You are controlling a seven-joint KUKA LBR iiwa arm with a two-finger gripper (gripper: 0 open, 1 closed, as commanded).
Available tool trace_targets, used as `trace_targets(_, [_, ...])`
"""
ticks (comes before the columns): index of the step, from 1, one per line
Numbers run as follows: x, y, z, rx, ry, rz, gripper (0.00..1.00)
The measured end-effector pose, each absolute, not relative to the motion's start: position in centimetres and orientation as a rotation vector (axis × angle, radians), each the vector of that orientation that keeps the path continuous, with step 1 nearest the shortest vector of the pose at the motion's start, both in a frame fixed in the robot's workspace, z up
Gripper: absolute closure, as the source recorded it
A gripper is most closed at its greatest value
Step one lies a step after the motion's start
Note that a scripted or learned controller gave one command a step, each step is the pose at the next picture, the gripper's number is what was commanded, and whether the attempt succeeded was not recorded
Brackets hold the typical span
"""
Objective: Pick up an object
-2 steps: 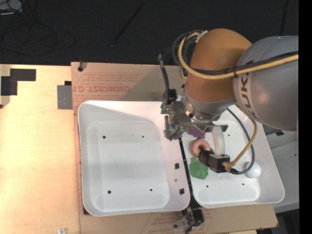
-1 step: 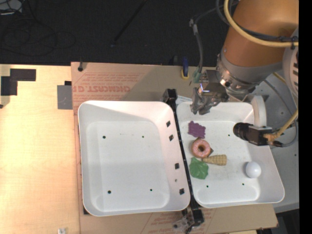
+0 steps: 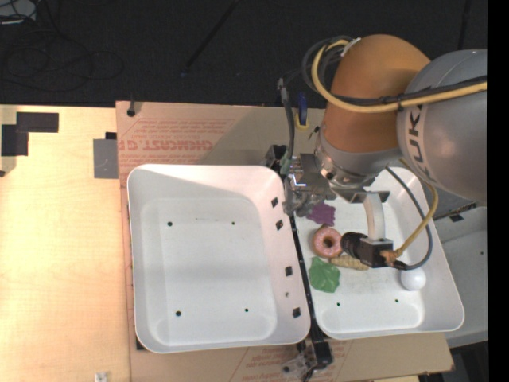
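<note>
Although no single object was marked out for picking, the candidates all lay in the shallow white plastic bin on the view's right [image 3: 429,318], gathered toward its near-left part. A pink ring-shaped doughnut toy [image 3: 326,242] lay flat close to the wall that this bin shared with its neighbour. Just above it in the view sat a small purple piece [image 3: 322,213], and just below it a green crumpled piece [image 3: 324,276], which was touching or nearly touching the doughnut's lower edge. A small white ball [image 3: 413,278] rested well apart from these three, toward the bin's right side.

The two-finger gripper [image 3: 305,191] hung over the bin's upper-left corner, beside the dividing wall and just above the purple piece. Its tip was crowded by the wrist above it, so whether it was open, closed or holding anything could not be told. Nothing was plainly seen in its grasp.

The grey arm with its orange band [image 3: 374,94] reached in from the right, covering the bin's far end. The matching shallow white plastic bin on the left [image 3: 143,253] stood alongside, both on a brown printed cardboard sheet [image 3: 183,138] laid on the pale wooden bench [image 3: 56,253].
</note>
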State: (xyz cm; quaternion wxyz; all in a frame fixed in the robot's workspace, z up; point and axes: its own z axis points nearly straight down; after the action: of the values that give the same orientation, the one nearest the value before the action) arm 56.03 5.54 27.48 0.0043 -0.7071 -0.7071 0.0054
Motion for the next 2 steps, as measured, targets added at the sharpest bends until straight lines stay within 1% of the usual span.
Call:
trace_targets(1, [51.7, 5.6, 32.7, -2.219, -2.221, 0.002, 1.0])
trace_targets(2, [51.9, 8.5, 36.8, -2.218, -2.224, -0.001, 1.0])
